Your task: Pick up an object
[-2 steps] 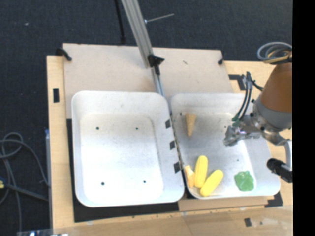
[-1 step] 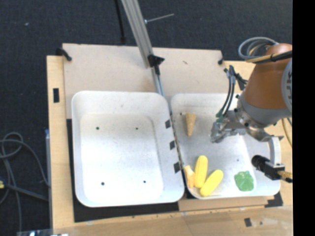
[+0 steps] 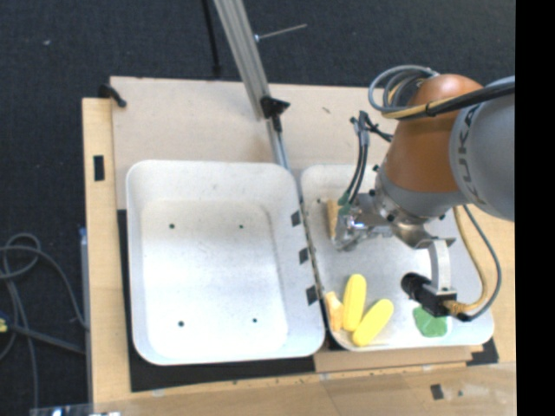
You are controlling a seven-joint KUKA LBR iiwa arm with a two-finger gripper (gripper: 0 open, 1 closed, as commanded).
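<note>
Gripper (image 3: 349,229) hangs low in the right bin (image 3: 323,183), close to the wall that this bin shares with the left bin (image 3: 217,258). The wrist covers it from above, so I cannot tell if the gripper is clenched, released, or grasping something. A small tan block (image 3: 332,218) lies just beside the gripper, between it and the shared wall; whether the two are touching I cannot tell. Two yellow pieces lie toward the near edge of the bin from the gripper, apart from it: one (image 3: 354,301) points about straight at the gripper, the other (image 3: 374,321) is tilted and touches the first. A green piece (image 3: 428,322) lies further from the gripper, in the near corner away from the shared wall.
</note>
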